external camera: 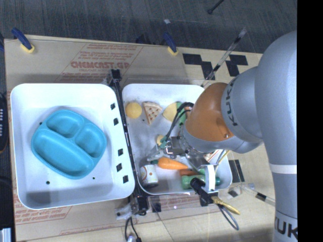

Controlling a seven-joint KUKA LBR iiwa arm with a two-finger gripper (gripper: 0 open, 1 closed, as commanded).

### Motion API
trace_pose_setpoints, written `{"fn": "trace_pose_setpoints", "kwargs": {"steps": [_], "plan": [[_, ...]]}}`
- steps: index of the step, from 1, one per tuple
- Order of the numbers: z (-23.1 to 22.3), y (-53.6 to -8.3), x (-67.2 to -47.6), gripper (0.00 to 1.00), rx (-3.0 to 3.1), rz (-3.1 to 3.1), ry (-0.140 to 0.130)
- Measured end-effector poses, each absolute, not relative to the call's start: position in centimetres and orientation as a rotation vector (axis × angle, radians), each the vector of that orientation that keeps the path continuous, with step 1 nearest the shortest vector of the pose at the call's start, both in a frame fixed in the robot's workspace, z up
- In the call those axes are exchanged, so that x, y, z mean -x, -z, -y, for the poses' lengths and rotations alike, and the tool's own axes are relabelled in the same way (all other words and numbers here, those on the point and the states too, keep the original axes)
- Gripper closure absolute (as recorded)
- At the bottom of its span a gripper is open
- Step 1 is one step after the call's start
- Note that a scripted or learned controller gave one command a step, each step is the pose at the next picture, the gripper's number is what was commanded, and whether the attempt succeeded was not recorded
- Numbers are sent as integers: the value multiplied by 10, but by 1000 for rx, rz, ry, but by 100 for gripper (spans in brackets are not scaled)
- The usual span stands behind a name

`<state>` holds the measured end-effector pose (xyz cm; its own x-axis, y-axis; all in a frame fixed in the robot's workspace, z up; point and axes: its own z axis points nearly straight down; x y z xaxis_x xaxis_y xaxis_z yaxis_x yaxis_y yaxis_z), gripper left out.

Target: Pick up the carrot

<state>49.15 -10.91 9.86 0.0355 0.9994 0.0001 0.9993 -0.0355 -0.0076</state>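
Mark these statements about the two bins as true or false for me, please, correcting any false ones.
1. The blue divided tray lies in the left bin. True.
2. The carrot lies in the left bin. False: it lies in the right bin, beneath the arm's wrist.
3. A waffle-patterned wedge sits beside a round yellow piece. True.
4. The arm's orange band hangs over the blue tray. False: it hangs over the right bin.

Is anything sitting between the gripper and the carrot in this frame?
Nothing visible does. The carrot lies in the right bin, directly below the gripper, with no object in the gap. A small can lies to its left and a green item to its lower right, both off the path.
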Motion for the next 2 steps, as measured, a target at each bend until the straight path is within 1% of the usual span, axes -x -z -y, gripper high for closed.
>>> {"fn": "trace_pose_setpoints", "kwargs": {"steps": [1,2], "plan": [[108,-109,-493,100,2242,2192,-9],[7,-192,-477,100,2402,2014,-5]]}}
